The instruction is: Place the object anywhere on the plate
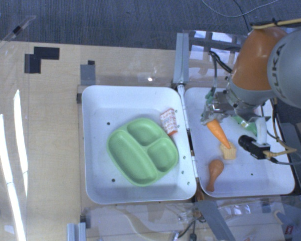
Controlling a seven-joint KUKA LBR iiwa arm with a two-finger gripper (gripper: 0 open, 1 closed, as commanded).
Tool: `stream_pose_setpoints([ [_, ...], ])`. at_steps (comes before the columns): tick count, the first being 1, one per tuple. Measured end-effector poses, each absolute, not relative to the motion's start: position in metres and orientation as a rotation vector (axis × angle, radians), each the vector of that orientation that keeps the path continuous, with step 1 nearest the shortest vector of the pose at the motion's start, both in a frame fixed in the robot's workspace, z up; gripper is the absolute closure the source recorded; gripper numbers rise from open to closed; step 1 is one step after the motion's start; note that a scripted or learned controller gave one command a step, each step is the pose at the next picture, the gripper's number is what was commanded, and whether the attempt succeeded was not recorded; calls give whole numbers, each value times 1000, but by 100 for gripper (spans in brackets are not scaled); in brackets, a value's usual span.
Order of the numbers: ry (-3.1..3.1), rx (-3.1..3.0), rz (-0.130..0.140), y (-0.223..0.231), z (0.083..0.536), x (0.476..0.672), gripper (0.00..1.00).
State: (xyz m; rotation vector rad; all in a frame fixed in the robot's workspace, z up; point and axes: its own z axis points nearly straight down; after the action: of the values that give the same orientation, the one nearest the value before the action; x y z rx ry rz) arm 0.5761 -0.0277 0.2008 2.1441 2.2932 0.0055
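Counter (50, 134) was pale wood, seen from above at a slant, with dark ribbed floor (115, 9) beyond its far edge and a thin cable (231, 4) looped on that floor. Two black tape marks (40, 58) sat on the counter's far left. Arm (286, 69) came in from the right, grey with an orange band, large over the right bin. Left bin (98, 109) and right bin (276, 179), both shallow and white, sat side by side, touching along a middle seam. Green plate (143, 150) with three compartments lay tilted in the middle of the left bin. Small red and white packet (169, 121) lay just beside the plate's far right rim, near the seam. In the right bin, jaws (213, 110) were low over the far left part; whether apart or together, cannot tell from this angle. Orange carrot (218, 132) lay slanted right below the jaws, its upper end close to or touching them, not clearly between them. A yellowish chunk (229, 152) sat at the carrot's lower end. Brown drumstick (214, 172) lay nearer the front, apart from the carrot. Something green (243, 121) peeked from under the wrist. A black part (253, 147) hung beside the wrist.
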Motion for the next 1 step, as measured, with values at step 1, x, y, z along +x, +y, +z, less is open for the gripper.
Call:
stream_pose_setpoints([
  [1,2530,1863,0,54,183,538,100],
])
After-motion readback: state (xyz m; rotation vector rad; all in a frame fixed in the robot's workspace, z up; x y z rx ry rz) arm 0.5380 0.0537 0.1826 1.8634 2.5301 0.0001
